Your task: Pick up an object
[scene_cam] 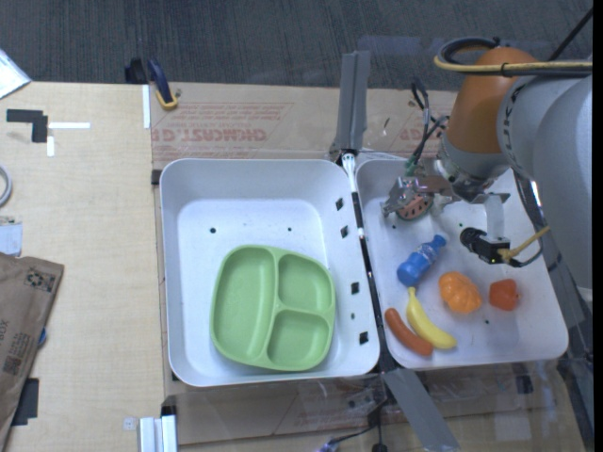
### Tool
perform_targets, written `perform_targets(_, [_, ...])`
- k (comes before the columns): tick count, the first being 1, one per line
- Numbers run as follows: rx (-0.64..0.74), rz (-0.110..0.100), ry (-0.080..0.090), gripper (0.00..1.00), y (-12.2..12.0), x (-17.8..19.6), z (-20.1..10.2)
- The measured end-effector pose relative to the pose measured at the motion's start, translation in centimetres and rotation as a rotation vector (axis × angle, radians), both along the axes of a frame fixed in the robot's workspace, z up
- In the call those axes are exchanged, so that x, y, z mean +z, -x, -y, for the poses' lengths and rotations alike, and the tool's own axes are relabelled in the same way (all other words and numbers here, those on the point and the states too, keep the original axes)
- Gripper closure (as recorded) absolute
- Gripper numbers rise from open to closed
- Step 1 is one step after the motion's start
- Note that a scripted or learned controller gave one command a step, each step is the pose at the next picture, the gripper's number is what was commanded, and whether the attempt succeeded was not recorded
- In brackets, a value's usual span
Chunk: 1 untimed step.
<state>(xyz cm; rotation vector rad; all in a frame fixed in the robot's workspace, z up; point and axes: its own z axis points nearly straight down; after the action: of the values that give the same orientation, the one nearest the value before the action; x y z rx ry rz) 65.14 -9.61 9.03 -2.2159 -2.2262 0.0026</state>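
Camera view: mirrored "CHEMCAST" on cardboard.

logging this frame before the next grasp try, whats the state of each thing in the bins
green divided plate: flat in left bin, nothing on it
blue bottle: lying on its side, right bin
banana: lying flat, touching the sausage
sausage: lying flat at the front
orange: resting free
tomato: resting free
pincer: low over right bin's back corner
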Motion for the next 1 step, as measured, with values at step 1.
perform_targets(1, [-0.012, -0.004, -0.002, 0.00, 8.99, -0.16, 0.17])
